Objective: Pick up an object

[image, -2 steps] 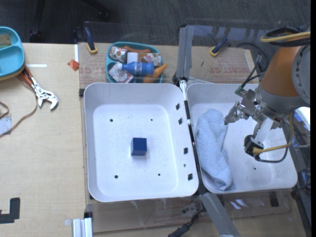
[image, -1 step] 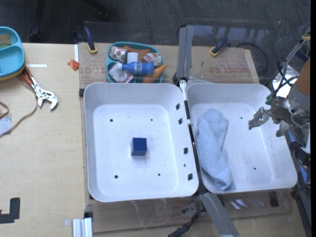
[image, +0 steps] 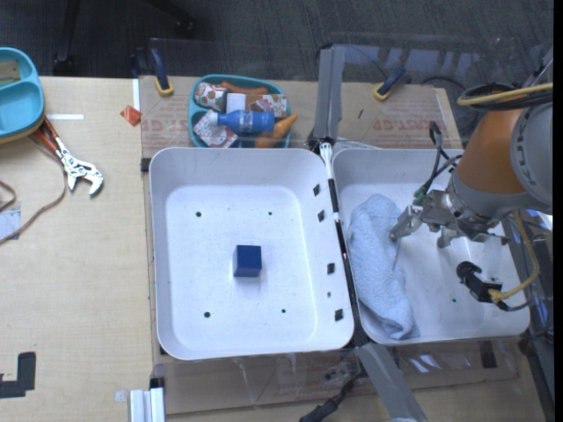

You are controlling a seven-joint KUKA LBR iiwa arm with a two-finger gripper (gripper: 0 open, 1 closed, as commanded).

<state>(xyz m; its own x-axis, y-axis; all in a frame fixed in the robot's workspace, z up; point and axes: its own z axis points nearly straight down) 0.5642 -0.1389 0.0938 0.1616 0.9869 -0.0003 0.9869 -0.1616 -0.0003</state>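
since the arm reaches in from the right, the gripper (image: 420, 221) sits over the right bin (image: 493, 323), just beside the pale blue cloth (image: 380, 266), likely the pick target. fingers look spread, nothing between them. blue cube (image: 248, 260) sits alone in the left bin (image: 176, 315).

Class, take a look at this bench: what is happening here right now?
A grey and orange robot arm reaches in over the right bin, its claw low beside a crumpled pale blue cloth. A blue block sits alone in the left bin. Nothing has been lifted yet.
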